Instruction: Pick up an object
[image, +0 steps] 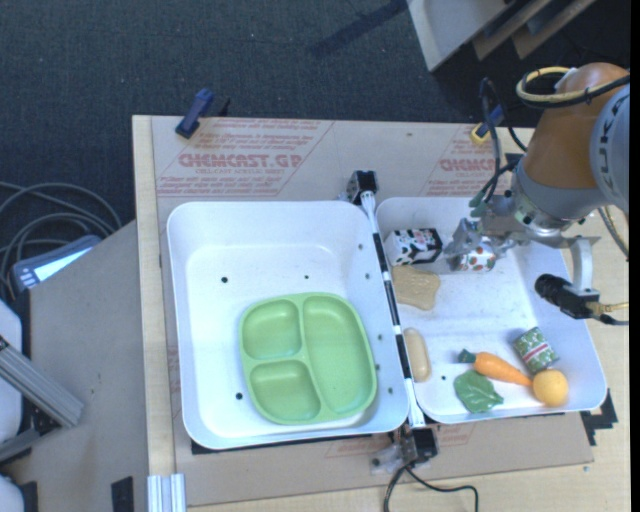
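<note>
Gripper (470, 247) low in upper right of frame, touching small red-and-white toy (481, 259), finger opening unclear; probably light, rigid, slippery; best pinched across its rounded middle

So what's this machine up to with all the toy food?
A robot arm reaches in from the right and has its claw down in the right-hand bin, by a small red and white toy near the back. I cannot tell whether it has hold of it. A carrot, a lemon, a small can and a green leaf lie nearer the front. The left bin holds a green divided plate.
</note>
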